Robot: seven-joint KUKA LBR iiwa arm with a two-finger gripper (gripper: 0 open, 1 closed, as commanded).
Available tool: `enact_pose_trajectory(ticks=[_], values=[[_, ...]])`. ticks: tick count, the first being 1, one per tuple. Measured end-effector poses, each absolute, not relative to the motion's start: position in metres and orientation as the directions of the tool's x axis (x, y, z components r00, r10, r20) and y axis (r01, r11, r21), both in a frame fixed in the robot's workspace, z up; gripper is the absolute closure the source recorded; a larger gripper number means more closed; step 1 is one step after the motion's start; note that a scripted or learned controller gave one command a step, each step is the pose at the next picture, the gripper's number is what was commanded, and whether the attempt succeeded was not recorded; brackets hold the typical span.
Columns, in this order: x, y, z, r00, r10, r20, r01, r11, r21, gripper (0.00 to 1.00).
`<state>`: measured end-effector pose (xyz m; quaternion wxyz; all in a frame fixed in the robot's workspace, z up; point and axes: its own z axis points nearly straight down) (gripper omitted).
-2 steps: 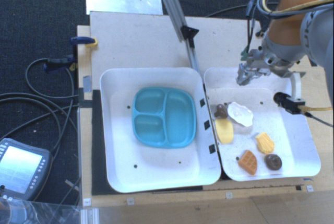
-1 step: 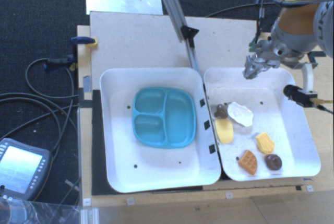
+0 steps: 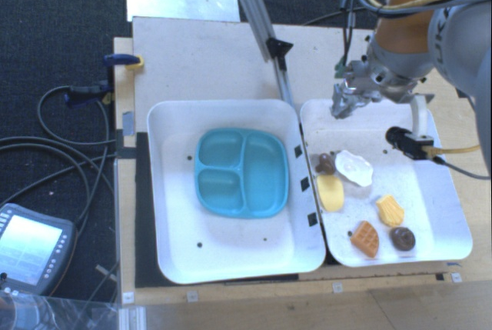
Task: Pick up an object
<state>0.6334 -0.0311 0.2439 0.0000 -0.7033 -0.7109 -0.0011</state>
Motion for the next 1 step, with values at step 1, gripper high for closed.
enact_pose_trajectory(ticks=[1], values=[[0.6425, 0.0273, 0.2329, -0.011, 1.0, 0.002, 1.0, 0.011, 0.002, 1.0]])
